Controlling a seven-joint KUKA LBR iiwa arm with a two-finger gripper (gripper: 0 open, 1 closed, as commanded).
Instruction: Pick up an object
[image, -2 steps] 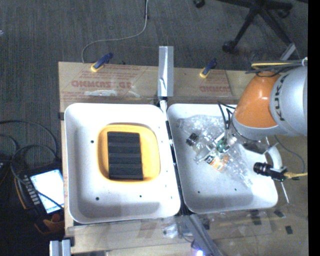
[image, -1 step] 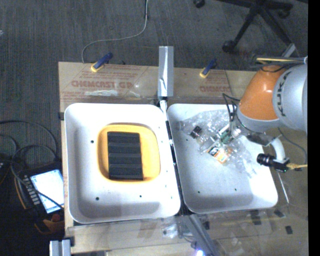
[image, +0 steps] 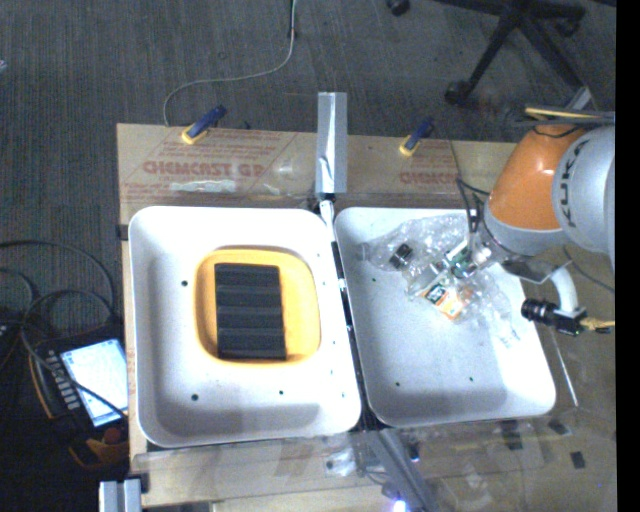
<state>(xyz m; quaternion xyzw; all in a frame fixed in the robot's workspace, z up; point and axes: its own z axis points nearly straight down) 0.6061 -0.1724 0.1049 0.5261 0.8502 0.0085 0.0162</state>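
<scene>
Camera view, read left to right. Left white bin (image: 160, 330) holds a yellow tray (image: 305, 310) with rounded corners, lying flat near the bin's middle. A black ribbed block (image: 248, 311) sits inside the tray, long side running toward the near and far walls.

Between the bins, at the far edge, a grey upright post (image: 331, 140) stands on the brown board (image: 215, 170). Two blue-and-yellow clamps (image: 203, 124) grip the board's far edge, one on each side of the post.

Right white bin (image: 450, 385) holds a crumpled clear plastic bag (image: 425, 240) in its far half, with small dark, green and orange pieces inside. Bag spreads from near the bin's far-left part across to the right wall. Near half of this bin shows bare floor.

Arm (image: 560, 190) enters from the right, orange band and grey wrist above the bin's far-right corner. Gripper (image: 470, 258) is low over the bag's right part, at or very near the plastic; contact cannot be confirmed. Cannot tell how the gripper is set, as the wrist and the shiny plastic hide it. A black fitting (image: 545, 313) juts from the arm beside the bin's right wall.
</scene>
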